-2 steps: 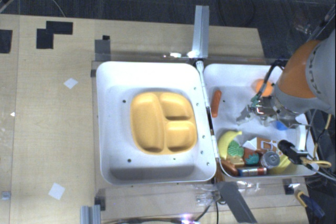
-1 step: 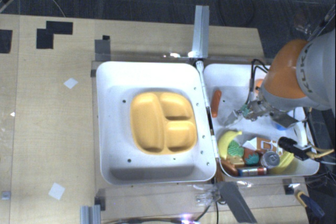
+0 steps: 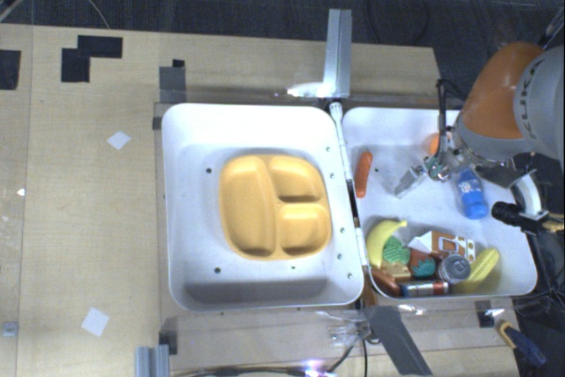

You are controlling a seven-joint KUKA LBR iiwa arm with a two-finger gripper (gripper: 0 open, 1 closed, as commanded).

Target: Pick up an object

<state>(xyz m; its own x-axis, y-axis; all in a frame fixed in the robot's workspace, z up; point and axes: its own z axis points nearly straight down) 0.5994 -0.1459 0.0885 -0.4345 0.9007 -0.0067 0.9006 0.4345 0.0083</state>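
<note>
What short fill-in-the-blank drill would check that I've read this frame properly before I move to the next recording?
1. The yellow divided tray lies in the ____ bin.
2. The carrot lies near the ____ wall of the right bin.
3. The bottle beside the hand is ____ in colour.
4. The yellow tray has ____ compartments.

Missing words: left; left; blue; three

Yellow tray [image 3: 269, 206], blue bottle [image 3: 472, 195].
</note>
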